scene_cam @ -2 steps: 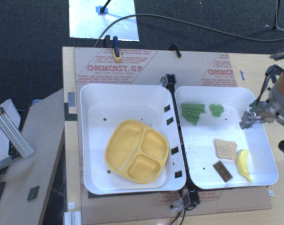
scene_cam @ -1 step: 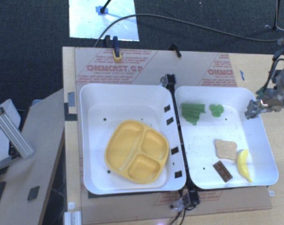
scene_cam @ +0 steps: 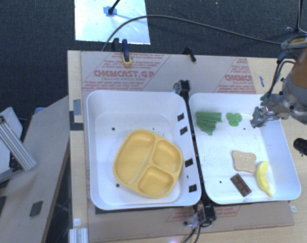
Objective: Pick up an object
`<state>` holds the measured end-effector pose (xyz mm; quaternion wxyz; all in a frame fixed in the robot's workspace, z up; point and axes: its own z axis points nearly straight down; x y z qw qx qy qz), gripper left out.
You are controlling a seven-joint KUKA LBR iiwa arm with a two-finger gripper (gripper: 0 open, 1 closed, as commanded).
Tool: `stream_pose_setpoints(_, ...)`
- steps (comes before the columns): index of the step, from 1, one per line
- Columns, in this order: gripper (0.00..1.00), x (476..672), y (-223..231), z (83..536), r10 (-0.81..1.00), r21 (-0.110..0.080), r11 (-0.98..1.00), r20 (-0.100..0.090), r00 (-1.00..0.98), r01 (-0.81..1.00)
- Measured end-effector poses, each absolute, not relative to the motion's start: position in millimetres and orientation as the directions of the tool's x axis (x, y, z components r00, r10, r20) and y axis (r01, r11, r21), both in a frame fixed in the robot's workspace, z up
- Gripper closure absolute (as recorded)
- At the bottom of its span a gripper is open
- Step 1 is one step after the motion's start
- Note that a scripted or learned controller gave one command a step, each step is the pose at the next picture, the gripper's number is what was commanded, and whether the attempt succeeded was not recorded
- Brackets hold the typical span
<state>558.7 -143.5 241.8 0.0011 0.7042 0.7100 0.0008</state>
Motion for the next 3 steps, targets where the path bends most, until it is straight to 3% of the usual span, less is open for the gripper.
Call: stream_pose_setpoints(3,1.00,580.3,36.1,227.1,1.000,0.001,0.009,0.001,-0.009,1.000)
